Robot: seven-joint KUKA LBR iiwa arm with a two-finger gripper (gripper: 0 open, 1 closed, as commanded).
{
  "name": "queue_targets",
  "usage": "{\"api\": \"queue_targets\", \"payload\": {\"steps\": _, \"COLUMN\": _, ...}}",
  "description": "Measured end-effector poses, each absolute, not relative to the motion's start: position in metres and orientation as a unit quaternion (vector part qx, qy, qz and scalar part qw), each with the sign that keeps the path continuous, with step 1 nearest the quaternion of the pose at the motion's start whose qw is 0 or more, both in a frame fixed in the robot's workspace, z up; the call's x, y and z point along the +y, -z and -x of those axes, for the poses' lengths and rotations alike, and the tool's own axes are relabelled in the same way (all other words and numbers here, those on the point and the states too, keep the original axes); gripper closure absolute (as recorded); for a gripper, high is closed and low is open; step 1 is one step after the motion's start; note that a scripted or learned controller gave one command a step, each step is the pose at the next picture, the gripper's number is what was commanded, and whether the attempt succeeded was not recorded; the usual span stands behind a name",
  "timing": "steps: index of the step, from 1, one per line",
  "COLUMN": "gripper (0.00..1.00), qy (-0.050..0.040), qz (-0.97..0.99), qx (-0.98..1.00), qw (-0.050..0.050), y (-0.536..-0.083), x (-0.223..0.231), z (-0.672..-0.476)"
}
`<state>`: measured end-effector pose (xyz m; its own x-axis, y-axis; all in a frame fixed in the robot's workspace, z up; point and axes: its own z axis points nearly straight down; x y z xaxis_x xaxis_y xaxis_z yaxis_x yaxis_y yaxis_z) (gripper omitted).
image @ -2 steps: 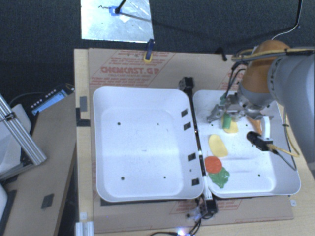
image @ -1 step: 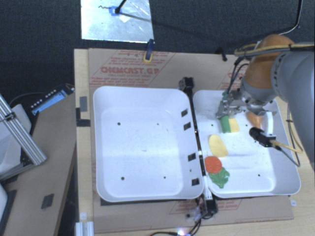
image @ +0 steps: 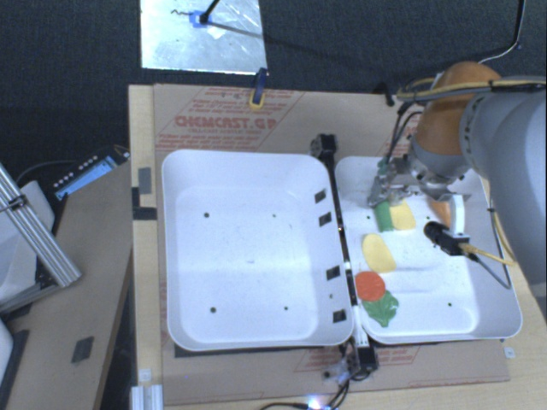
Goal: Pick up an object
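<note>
Presently the pincer (image: 382, 193) stands low over the far-left part of the shallow white plastic bin on the right (image: 444, 306). Whether it is apart or together cannot be told; the wrist housing hides its tips from the camera.

Finding: nothing is seen raised off the bin floor, and no item can be confirmed as held. The task is judged not yet done.

Items noted, each placed from the pincer:
- A small green block-shaped toy (image: 385, 218) lies directly at its tip, on the camera-near side, touching or all but touching; which of the two cannot be settled.
- A pale yellow block-shaped toy (image: 402, 219) lies against the green one, on the arm's side of it.
- A yellow oval toy (image: 378, 252) lies near, further toward the camera.
- A red round toy (image: 370, 286) and a green leafy toy (image: 382, 307) lie touching one another, well apart from the pincer, at the near-left corner of the same bin.
- The shallow white plastic bin on the left (image: 248, 246) sits beside, across the divider, on the same bench (image: 342, 114).

Assessment: the approach appears complete, with the green block the likely target. Left to do: secure a grip on one item and lift it clear. The yellow block crowding the target is a risk to a clean closure.
</note>
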<state>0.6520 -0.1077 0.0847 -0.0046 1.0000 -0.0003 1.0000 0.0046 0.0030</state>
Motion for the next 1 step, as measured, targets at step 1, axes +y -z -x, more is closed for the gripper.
{"api": "queue_targets", "payload": {"steps": 1, "gripper": 1.00, "qy": -0.0007, "qz": -0.707, "qx": 0.707, "qw": 0.000, "y": -0.0861, "x": -0.0828, "z": -0.5764}}
